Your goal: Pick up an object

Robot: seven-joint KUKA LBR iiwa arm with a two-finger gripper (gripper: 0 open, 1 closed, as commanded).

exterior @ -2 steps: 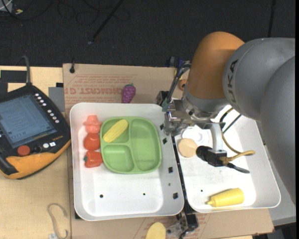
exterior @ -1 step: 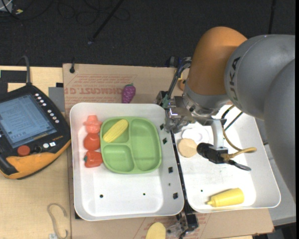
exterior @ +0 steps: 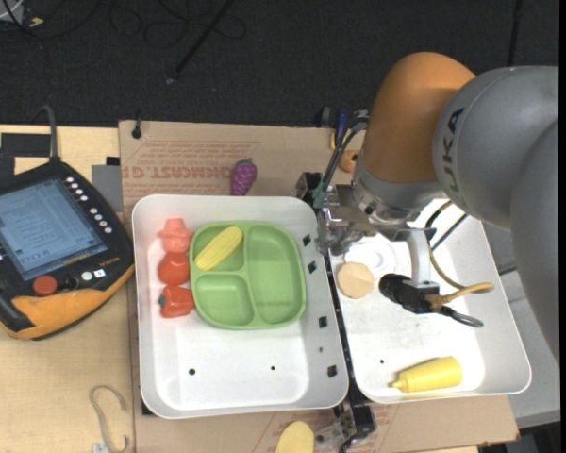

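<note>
Over the wall between the two bins hangs the claw; I cannot tell whether it is open or closed. Just beside it in the right bin lies a beige ball, with a yellow bottle near the front wall. The left bin holds a green divided plate, a corn cob in its upper left compartment, and three red and pink toys along the plate's left edge.
</note>
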